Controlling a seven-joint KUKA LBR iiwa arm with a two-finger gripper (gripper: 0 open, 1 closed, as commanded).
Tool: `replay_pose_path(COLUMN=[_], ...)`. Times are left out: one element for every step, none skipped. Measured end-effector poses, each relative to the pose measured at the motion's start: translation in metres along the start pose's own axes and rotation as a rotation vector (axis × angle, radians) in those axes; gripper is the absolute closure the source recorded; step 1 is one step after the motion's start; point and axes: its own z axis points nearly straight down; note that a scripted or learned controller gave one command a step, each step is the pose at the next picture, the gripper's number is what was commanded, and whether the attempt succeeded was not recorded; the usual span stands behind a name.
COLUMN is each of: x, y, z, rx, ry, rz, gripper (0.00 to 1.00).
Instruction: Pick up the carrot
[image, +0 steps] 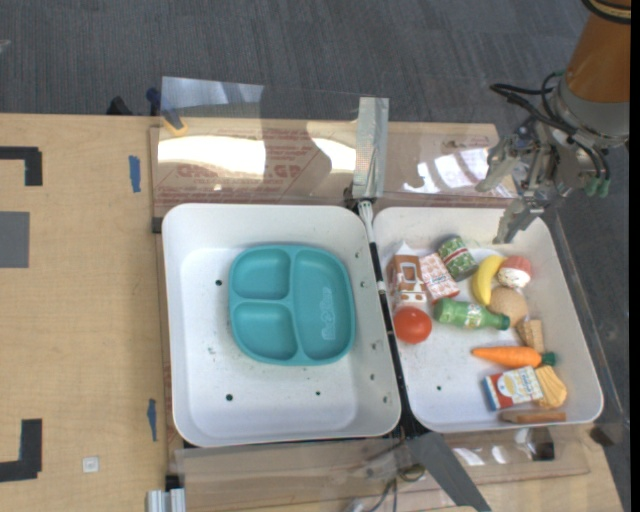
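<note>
Camera view: we see the claw (516, 215) at two o'clock, above the far rim of the right bin (580, 300); whether it is wide or narrow we cannot tell. The carrot (512, 355) lies in that bin toward four o'clock, between a green bottle (470, 317) and a small carton (522, 385). The left bin (190, 300) on the tabletop (70, 300) carries a teal divided plate (292, 305).

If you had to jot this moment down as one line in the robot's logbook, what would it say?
phase: approach | gripper: over right bin's far edge, holding nothing | carrot: lying in right bin, untouched | teal tray: in left bin
</note>
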Motion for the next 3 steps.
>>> replay_pose_path(x=[0.072,0.12,0.128], y=[-0.027,-0.046,-0.041], z=[0.074,0.147,0.192], rx=[-0.002,0.002,0.004], ry=[0.007,-0.004,-0.01], rz=[-0.119,-0.083,-0.054], gripper=[0.0,0.0,0.0])
